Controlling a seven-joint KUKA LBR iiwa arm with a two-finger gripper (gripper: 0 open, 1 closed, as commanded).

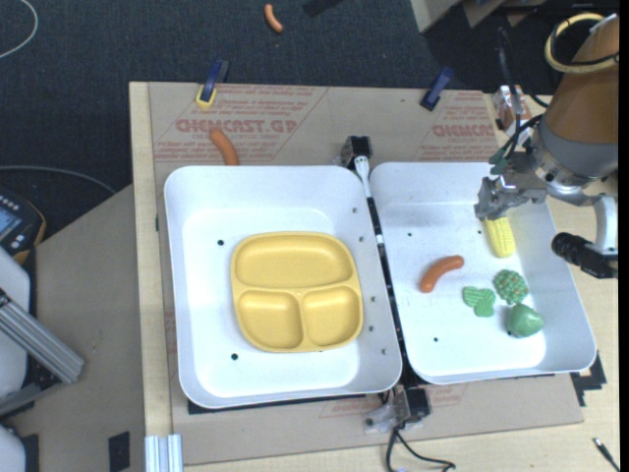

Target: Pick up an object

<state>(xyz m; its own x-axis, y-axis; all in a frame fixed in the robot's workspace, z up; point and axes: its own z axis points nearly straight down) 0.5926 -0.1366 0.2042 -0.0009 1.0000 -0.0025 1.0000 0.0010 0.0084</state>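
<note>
- The gripper (500, 207) sits low over the right bin (442, 362), its grey head right at the top end of the yellow corn cob (501, 235); whether its fingers are spread or closed, I cannot tell — the head hides them, and nothing shows the corn clamped between them
- The corn cob lies in the upper right part of the right bin, running lengthwise away from the gripper toward the bin's near edge
- The grey arm (580, 116) with its orange band rises from the gripper toward the upper right, past the right bin's far corner
- Below the corn in the right bin sit three green pieces close together: a round knobbly green vegetable (509, 284), a smaller leafy green piece (480, 300) to its left, and a smooth green piece (524, 320) nearest the bin's front edge
- An orange sausage (440, 272) lies tilted near the middle of the right bin, to the left of the corn and apart from it
- The left bin (197, 224) touches the right bin along their shared edge and holds a yellow divided plate (295, 291) with three compartments
- Beyond the left bin, on the brown board (295, 116) — another orange sausage (224, 146) lies near a blue and yellow clamp (209, 85)
</note>
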